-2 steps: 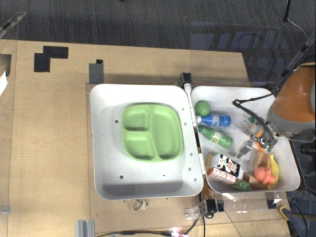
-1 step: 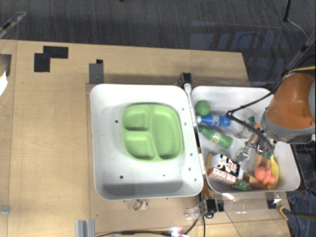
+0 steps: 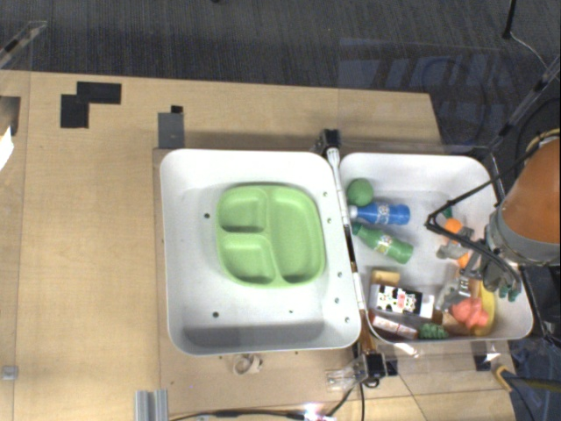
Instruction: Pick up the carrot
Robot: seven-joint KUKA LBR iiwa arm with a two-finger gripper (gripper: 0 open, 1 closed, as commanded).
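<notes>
**Lying by the arm's end, carrot rests in right-hand bin**

Lying in the right bin (image 3: 412, 159), the small orange carrot (image 3: 451, 226) sits toward that bin's right side, with a dark wire-like strip crossing just above it. The grey end of the arm (image 3: 530, 209) hangs immediately below and to the right of the carrot, close beside it; whether the jaws are apart or together cannot be told from this angle, and nothing is seen between them. Left of the carrot lie a blue bottle (image 3: 387, 213) and a green bottle (image 3: 387, 245), with a green ball (image 3: 359, 191) at the bin's upper left corner. Along the bin's near edge sit a dark printed box (image 3: 399, 302), a pink-orange toy (image 3: 466, 313) and a yellow piece (image 3: 487, 303) just beside it. The left bin (image 3: 175, 235) holds a green divided plate (image 3: 267, 233). Both bins stand side by side, touching, on the pale wooden worktop (image 3: 79, 261).
</notes>
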